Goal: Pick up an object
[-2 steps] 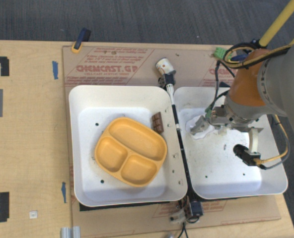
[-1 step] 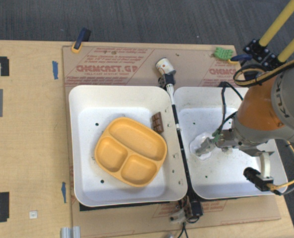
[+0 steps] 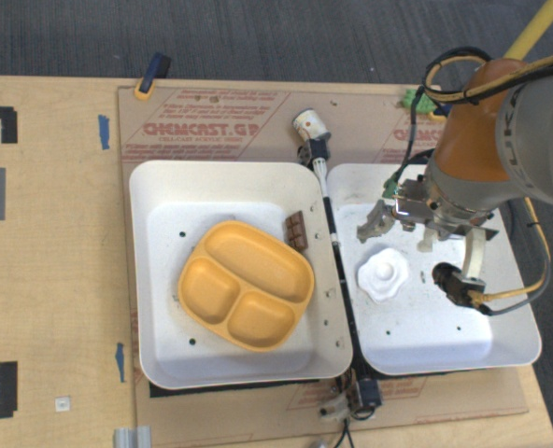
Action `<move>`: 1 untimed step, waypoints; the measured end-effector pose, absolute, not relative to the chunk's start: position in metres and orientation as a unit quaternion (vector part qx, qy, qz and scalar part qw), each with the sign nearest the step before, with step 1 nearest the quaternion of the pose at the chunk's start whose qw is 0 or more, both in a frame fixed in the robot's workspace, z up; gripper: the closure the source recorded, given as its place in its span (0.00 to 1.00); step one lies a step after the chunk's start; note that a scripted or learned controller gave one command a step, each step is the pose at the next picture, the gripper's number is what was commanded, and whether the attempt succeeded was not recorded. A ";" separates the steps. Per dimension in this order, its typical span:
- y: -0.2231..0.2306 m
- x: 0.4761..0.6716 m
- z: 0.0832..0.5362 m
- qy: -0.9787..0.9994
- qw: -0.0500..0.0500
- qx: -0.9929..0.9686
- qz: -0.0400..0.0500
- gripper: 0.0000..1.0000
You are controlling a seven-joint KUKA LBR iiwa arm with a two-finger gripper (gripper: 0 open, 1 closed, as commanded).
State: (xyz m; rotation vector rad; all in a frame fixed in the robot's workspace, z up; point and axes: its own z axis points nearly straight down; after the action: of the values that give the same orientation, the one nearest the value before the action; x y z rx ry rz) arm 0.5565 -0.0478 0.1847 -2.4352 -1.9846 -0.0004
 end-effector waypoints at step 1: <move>-0.059 0.492 0.184 -0.737 0.001 -0.676 0.000 0.00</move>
State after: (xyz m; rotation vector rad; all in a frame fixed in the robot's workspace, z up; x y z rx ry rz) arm 0.4924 -0.0587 0.1844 -2.1228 -2.3124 0.0011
